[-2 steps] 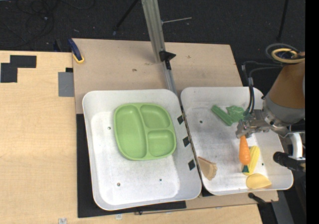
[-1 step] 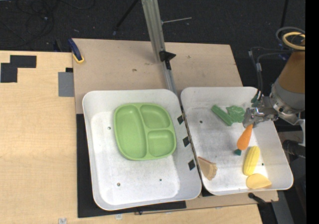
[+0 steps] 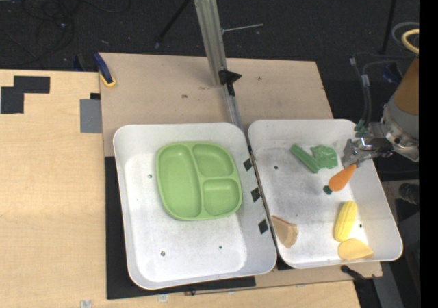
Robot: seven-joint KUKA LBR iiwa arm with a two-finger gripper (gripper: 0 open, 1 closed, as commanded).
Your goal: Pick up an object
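Bench is carrying two shallow white bins side by side, rims touching along the middle seam where small black clips are sitting. Left bin is holding a green divided plate, three compartments, lying flat toward the bin's upper middle. Right bin is holding the loose items. Arm is reaching in from the right, its orange band showing at the frame edge, wrist hanging over the right bin's upper right corner. Metal post is standing upright behind the bins, well apart from the arm. Gripper is sitting right at the top end of a toy carrot; carrot is tilting, orange end up at the gripper, green tip down and left. Whether the carrot is actually being gripped is not readable at this angle and size. Green toy is lying just left of the carrot, close by, nearest obstacle. Yellow corn cob is resting below the carrot, near the right wall, with a yellow-orange piece just beneath it at the lower corner. Tan wedge is lying at the bin's lower left, well apart from the gripper.
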